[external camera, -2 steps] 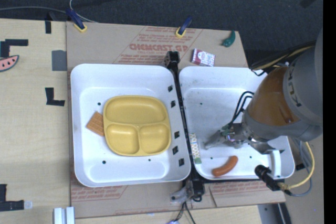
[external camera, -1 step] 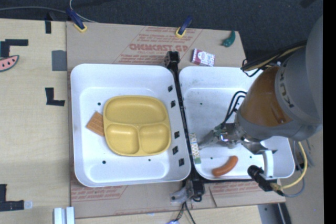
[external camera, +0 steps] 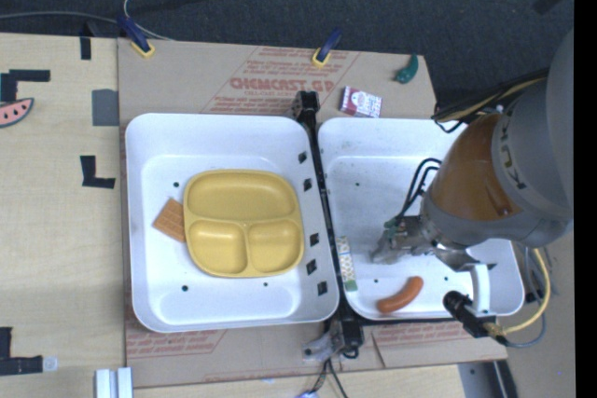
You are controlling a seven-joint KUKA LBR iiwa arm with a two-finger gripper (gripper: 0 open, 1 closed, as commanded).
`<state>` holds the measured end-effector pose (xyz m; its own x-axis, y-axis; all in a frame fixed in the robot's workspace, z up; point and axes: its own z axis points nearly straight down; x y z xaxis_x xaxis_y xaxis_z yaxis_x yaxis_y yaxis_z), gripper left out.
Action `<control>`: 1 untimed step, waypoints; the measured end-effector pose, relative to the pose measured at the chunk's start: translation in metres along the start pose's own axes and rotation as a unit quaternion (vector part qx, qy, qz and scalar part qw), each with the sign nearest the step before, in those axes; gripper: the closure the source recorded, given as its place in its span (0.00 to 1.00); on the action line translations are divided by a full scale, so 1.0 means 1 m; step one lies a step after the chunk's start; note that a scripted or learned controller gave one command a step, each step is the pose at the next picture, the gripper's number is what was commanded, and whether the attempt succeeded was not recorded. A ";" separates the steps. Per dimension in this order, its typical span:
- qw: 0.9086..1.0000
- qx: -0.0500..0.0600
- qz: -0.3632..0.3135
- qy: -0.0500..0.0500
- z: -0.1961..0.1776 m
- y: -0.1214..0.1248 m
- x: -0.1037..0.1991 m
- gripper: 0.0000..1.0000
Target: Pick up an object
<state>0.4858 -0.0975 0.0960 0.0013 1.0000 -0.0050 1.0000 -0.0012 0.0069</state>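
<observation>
One sausage lies at 6 o'clock in the right bin, loose on the floor | claw hovers just at its 11 o'clock, grip state cannot be told | left bin holds yellow divided tray over a brown cracker at 9 o'clock

An orange-red hot dog sausage is lying flat on the floor of the right white bin, close to that bin's near wall and tilting slightly, its right end sitting higher in the view. In the left white bin, a yellow divided plate is resting face up at the centre, partly covering a flat tan cracker-like piece at its left edge.
</observation>
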 end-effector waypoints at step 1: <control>1.000 0.004 -0.001 0.003 -0.088 0.012 0.059 1.00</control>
